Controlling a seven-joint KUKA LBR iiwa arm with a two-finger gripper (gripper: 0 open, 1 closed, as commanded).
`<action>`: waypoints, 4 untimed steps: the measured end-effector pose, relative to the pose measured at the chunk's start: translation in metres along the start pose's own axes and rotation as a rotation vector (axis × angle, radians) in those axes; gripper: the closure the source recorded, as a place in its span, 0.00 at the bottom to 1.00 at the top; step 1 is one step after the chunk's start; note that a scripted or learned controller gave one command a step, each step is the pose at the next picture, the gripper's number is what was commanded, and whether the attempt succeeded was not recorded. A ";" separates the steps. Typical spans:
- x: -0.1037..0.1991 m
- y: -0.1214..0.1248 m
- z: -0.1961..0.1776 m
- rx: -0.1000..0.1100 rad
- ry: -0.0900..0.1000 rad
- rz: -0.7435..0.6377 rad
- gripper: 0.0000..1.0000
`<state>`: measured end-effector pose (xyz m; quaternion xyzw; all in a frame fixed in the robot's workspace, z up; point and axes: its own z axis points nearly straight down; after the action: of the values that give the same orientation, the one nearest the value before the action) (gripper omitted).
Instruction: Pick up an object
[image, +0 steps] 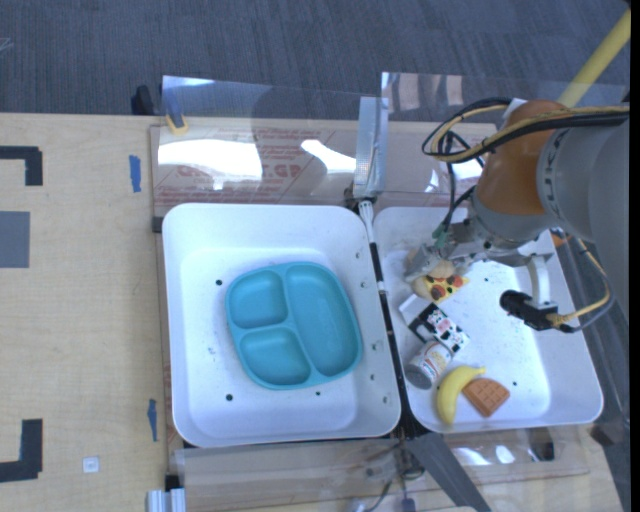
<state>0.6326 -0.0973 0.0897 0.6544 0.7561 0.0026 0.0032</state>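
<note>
Wooden bench (80, 330), two white bins (200, 400); hand (440, 262) over toys (440, 288), finger state unclear.

tray (293, 326) in L bin (190, 300), banana (454, 390) R bin (570, 390)

Clear panel (240, 165) at the left bin's far edge: you see red print, too faint to read.
Black-and-white carton (441, 328): markings illegible.

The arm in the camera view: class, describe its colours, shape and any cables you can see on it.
The arm is a thick, rounded grey tube with an orange band above the wrist. Black and yellow cables loop beside the band. Another black cable curves below the wrist. The claw is small and grey, its details too blurred to describe.
</note>
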 end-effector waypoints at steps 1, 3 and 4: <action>-0.001 -0.004 -0.007 0.013 0.002 0.004 1.00; 0.043 -0.011 -0.095 0.008 0.000 0.369 0.00; 0.004 0.003 0.003 0.004 0.001 0.107 0.00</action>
<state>0.6352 -0.0927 0.0871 0.6940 0.7200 0.0014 0.0013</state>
